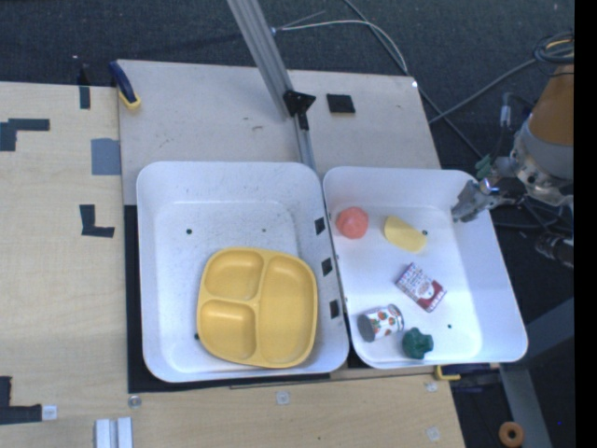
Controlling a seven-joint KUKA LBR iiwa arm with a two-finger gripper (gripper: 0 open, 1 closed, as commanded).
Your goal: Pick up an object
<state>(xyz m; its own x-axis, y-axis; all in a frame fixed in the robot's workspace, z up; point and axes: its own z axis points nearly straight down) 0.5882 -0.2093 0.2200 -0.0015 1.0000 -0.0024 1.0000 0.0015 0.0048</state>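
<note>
Arm: grey, orange-banded wrist, entering from the right. Gripper: angled down-left, nothing visibly held; small in view.

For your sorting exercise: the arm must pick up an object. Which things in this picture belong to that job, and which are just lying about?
Belong to the job:
gripper
red ball
yellow block
red-and-white packet
small can
green toy
right bin

Just lying about:
yellow divided plate
left bin
blue-and-yellow clamp
</note>
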